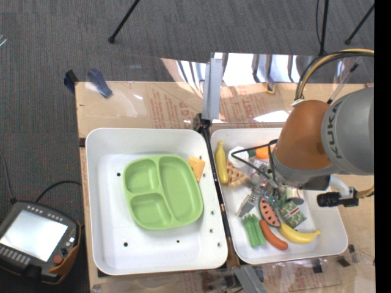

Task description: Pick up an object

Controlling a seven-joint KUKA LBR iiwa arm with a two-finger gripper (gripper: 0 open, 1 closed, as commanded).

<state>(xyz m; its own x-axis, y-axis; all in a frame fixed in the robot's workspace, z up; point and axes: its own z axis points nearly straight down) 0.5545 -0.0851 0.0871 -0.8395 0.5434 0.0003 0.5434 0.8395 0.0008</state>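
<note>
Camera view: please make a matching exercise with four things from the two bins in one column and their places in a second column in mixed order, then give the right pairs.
Things:
1. green divided plate
2. upright banana
3. hot dog
4. cheese wedge

Places:
A. right bin, along its left wall
B. left bin, at the plate's upper right edge
C. left bin, in the middle
D. right bin, near its front, beside the green beans

Pairs: 1-C, 2-A, 3-D, 4-B

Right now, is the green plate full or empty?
Empty. The green plate lies flat in the left bin, and all three of its sections show bare green. The yellow wedge sits beside its rim, not inside.
</note>
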